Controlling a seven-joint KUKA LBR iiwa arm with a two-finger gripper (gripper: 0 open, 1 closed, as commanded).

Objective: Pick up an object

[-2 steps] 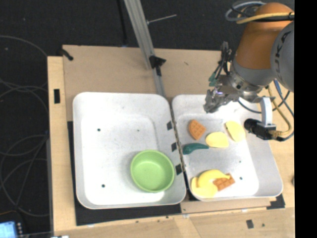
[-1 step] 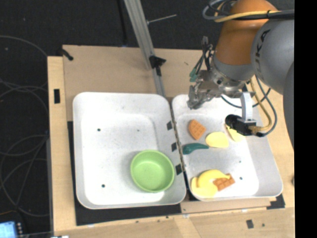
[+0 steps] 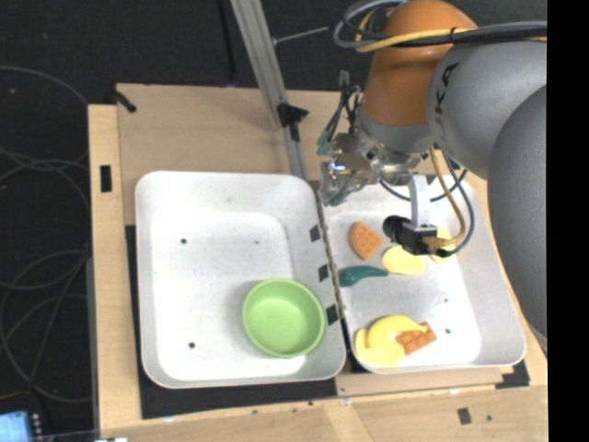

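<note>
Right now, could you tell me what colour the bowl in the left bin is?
Light green bowl, seen in the camera view.

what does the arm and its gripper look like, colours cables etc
The arm is bulky and smooth grey, with a rounded orange band above the wrist. Grey and black cables loop around it. The gripper is a small metallic assembly with green wiring.

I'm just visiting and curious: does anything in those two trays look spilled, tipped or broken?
Nothing stands out. The light green plastic bowl sits upright in the left white bin; the small toy pieces lie loose in the right white bin, none visibly damaged.
</note>
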